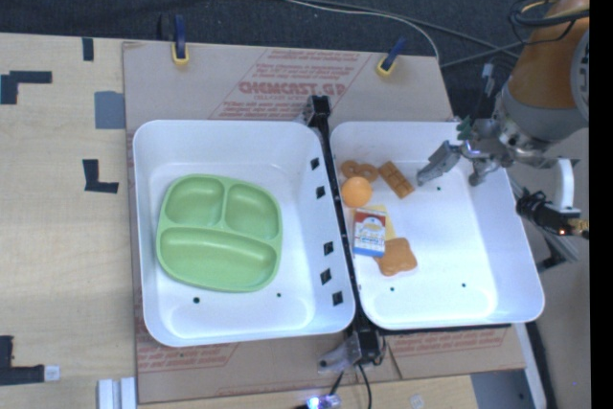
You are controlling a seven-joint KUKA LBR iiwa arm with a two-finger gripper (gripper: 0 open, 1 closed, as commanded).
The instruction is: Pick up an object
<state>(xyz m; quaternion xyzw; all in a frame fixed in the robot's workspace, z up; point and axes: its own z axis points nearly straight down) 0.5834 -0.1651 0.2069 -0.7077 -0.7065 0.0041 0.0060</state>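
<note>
Wooden bench (57,206) under cardboard sheet, carrying two white bins; left bin (230,137) contains one green divided plate (218,233); right bin (479,263) contains orange ball (356,192), brown waffle block (395,178), small carton (370,232) and tan biscuit piece (397,257), clustered near its left wall; my fingers (458,162) spread wide, holding nothing, above that bin's upper right.

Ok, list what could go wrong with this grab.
The toys are bunched: the ball touches the card and sits beside the waffle, so the gripper may catch two or knock one aside. They also lie near the divider, which a finger could hit.
</note>
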